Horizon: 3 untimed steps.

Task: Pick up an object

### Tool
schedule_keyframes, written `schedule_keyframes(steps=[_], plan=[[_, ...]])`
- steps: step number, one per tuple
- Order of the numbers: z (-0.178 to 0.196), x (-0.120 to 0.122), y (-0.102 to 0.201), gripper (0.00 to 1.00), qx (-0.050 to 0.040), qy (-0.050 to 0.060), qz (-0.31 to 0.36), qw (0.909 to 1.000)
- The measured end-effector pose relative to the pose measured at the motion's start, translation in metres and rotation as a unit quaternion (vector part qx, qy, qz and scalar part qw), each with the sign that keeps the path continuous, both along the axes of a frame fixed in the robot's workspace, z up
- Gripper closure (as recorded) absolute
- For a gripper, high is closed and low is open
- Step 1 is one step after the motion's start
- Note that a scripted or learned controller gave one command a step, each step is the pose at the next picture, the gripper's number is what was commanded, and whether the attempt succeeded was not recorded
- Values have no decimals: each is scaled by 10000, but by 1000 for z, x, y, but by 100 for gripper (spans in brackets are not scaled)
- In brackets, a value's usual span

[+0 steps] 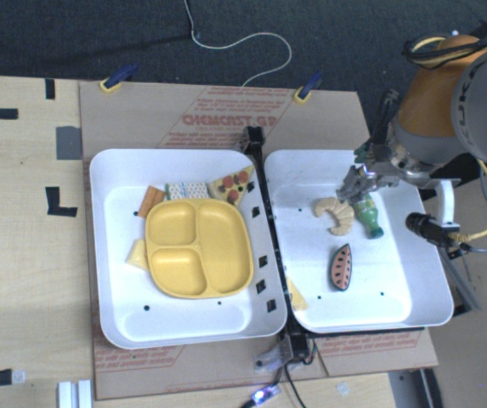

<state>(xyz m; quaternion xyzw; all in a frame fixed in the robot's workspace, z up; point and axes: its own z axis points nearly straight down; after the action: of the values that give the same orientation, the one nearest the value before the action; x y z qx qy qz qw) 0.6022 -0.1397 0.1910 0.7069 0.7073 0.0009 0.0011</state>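
Tool [355,185]: low in right bin [396,308], upper right of frame; finger state cannot tell.
Targets: green toy [369,218] and beige piece [336,213] touching, just below tool.
Risk: crowding, likely slip or nudge.

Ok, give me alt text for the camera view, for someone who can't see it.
The gripper hangs low in the right bin, over a green object and a beige piece, with a watermelon slice nearby. The left bin holds a yellow divided plate.

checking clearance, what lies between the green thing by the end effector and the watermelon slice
In the camera view, bare white bin floor separates the green object from the watermelon slice.
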Motion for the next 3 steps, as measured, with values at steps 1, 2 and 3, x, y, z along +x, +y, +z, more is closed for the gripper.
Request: schedule_keyframes(steps=[1, 2, 3], plan=[[35, 1, 1, 100, 3, 3, 5, 10000], [41, 21, 60, 100, 11, 12, 35, 10000], [40, 42, 113, 100, 10, 16, 35, 10000]])
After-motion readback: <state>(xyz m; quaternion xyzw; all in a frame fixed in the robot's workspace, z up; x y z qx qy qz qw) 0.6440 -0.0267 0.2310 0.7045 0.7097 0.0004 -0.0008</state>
